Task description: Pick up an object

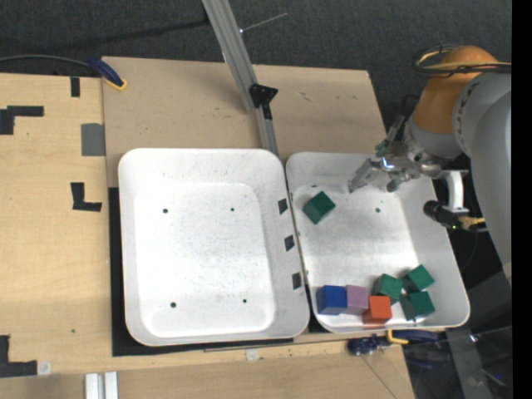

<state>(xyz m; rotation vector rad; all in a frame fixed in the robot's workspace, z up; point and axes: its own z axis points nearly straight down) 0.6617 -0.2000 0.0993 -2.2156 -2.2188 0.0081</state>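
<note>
Hovering over the far end of the right bin [432,223], the gripper [376,175] is seen with its fingers spread apart and nothing between them. A lone green block [317,207] is noted on the bin floor just beside it — down and to the left in the view, toward the bin's inner wall, turned corner-on to the bin edges. No contact between the two is observed. A cluster of blocks [378,296] — blue, lilac, orange and green — is packed along the near wall, well apart from the gripper. The lone block is judged the nearer, freer target; a short leftward shift and descent are called for.
</note>
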